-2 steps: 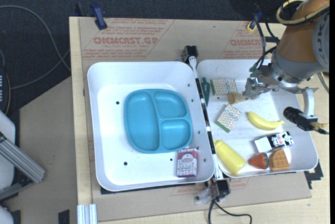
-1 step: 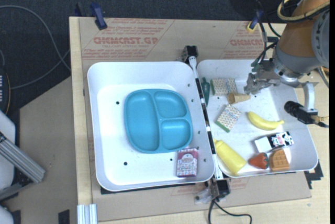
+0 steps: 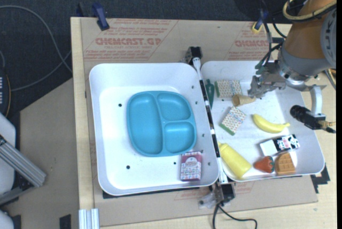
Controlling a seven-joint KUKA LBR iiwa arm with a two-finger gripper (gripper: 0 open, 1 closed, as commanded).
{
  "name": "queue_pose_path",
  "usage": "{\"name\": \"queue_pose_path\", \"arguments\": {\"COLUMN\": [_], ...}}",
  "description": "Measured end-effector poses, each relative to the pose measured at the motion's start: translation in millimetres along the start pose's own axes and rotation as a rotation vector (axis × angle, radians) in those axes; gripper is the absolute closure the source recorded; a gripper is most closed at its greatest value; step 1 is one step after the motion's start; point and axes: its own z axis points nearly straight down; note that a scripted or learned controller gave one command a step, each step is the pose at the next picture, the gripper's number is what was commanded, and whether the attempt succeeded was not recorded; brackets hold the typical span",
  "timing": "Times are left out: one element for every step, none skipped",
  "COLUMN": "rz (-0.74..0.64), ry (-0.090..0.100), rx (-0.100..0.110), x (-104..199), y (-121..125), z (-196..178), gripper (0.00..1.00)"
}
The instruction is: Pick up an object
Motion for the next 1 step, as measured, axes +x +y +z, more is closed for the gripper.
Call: {"name": "queue_pose_path", "arguments": {"rz": [0.000], "ry": [-0.001], "rx": [-0.003], "x": [21.5], "y": [8.2], "z": [-9.2], "gripper": [1.00]}}
